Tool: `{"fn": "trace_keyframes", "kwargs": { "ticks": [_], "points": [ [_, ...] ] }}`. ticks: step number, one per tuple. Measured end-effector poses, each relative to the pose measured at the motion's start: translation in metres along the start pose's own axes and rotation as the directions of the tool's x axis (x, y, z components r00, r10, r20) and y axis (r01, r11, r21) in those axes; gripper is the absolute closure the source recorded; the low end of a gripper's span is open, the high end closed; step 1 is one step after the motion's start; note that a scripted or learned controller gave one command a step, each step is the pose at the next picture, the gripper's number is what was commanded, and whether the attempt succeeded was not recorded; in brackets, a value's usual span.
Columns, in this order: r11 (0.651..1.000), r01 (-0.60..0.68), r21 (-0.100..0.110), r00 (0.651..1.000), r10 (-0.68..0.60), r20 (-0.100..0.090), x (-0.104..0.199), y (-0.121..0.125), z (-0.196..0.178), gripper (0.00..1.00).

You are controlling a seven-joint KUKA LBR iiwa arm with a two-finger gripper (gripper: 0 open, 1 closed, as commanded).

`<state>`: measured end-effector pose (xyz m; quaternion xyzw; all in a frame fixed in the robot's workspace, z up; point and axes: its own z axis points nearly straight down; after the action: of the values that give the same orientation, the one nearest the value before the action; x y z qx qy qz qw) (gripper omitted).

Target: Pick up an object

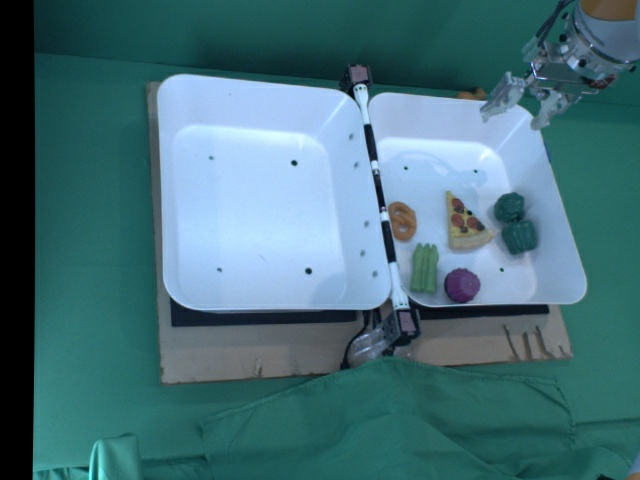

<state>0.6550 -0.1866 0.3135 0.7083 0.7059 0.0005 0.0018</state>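
Where the bench comes nearest, rumpled green cloth (400, 423) lies in soft folds over the front edge of a flat brown cardboard sheet (250, 358), w/ a dark mat (260, 318) showing as a thin strip under the bins. Left bin (200, 108) is smooth glossy white plastic, shallow, rounded corners, a few small dark holes in its floor. Right bin (560, 258) is same make & holds all the objects. A thin black-and-white rod (378, 198) runs near-to-far betw. the two bins, w/ small dark clamps at both ends.

Near edge of right bin: a round, bumpy purple piece (462, 285), & just left of it a ribbed green bundle (425, 267) like asparagus stalks. Farther in, an orange-brown pretzel-shaped ring (402, 220) sits close to the left wall. Pizza slice toy (465, 221) is a flat yellow wedge w/ red dots, crust toward near side, roughly mid-bin. Right of it, two lumpy dark-green pieces (515, 223), one just behind the other, prob. touching.

Gripper (520, 98) hangs above the far right corner of the right bin, well apart from every object. Its two pale metal fingers (497, 96) point down and toward the left, spread wide w/ nothing betw. them. Grey wrist & orange band rise off to the far right.
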Motion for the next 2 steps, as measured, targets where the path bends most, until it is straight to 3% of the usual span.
{"fn": "trace_keyframes", "kwargs": {
  "ticks": [1, 2],
  "points": [
    [1.000, 0.001, -0.015, 1.000, -0.001, 0.004, 0.005, -0.033, -0.106, 0.00],
    [1.000, 0.002, 0.009, 1.000, -0.002, -0.003, 0.045, -0.055, -0.014, 0.00]
  ]
}}
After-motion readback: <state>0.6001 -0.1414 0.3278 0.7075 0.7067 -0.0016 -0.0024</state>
